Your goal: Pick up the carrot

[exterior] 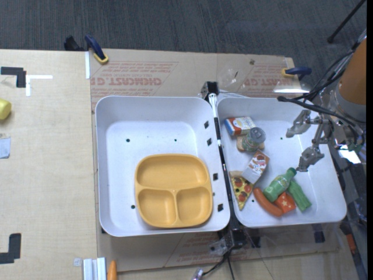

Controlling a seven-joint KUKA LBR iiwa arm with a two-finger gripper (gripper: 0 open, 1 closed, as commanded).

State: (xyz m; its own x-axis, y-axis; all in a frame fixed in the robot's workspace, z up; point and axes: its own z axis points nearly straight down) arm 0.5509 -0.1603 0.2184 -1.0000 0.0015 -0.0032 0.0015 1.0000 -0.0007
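The carrot (266,203), a short orange stick, lies near the front of the right bin (326,214). It lies between a pizza slice (239,186) and a red vegetable (285,202). My gripper (296,151) hangs over the right side of that bin, above and to the right of the carrot and apart from it. Its two fingers (310,156) are spread open with nothing between them.
Around the carrot are a green bottle (278,184) and a green cucumber (301,196). Further back are a small carton (256,167), a can (254,136) and a box (239,125). The left bin (116,133) holds a yellow divided plate (173,189).
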